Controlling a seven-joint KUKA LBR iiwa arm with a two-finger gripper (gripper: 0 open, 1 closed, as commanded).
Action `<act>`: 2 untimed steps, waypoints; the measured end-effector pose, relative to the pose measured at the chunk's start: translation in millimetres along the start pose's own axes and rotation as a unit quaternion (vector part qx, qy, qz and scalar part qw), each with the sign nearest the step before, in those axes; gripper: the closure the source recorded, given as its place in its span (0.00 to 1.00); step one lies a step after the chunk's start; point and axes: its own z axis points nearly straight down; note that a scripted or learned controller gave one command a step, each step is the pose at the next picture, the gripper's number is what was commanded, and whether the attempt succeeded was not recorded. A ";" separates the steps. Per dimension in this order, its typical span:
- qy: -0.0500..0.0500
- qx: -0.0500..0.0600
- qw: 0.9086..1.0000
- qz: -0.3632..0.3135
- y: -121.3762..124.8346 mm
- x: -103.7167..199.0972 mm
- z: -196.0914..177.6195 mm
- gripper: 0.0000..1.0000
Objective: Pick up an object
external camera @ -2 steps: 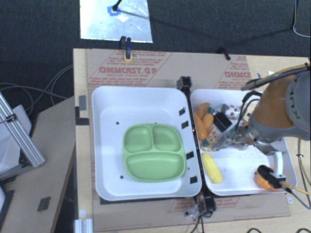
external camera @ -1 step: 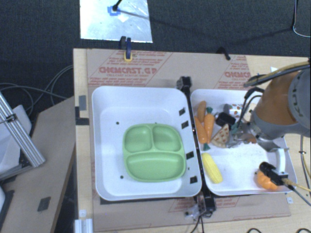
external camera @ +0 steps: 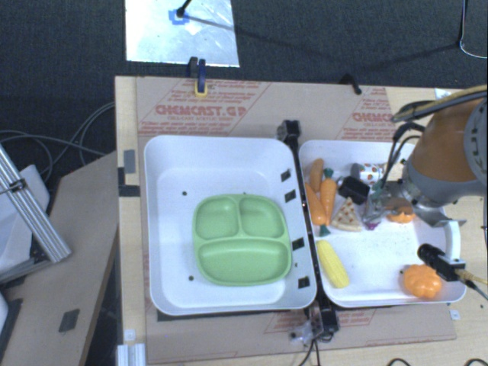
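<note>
My gripper (external camera: 373, 210) is down in the right bin (external camera: 381, 284), near its middle. It stands right next to a triangular pizza slice toy (external camera: 347, 216) on its left and a small orange piece (external camera: 400, 216) on its right. Something small and purple (external camera: 371, 222) shows at the tip of the gripper. Two carrots (external camera: 327, 194) lie at the bin's left wall, with a yellow corn cob (external camera: 332, 263) below them. An orange round fruit (external camera: 422, 280) sits at the front right corner.
The left bin (external camera: 175, 166) holds a green divided plate (external camera: 242, 239). A small white and red object (external camera: 370, 174) lies at the back of the right bin. The grey arm with its orange band (external camera: 450, 147) comes in from the right over that bin.
</note>
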 end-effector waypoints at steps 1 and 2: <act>0.000 -0.001 1.000 -0.001 7.8 1.1 -63.0 1.00; 0.000 0.001 1.000 -0.001 9.2 1.0 -82.6 1.00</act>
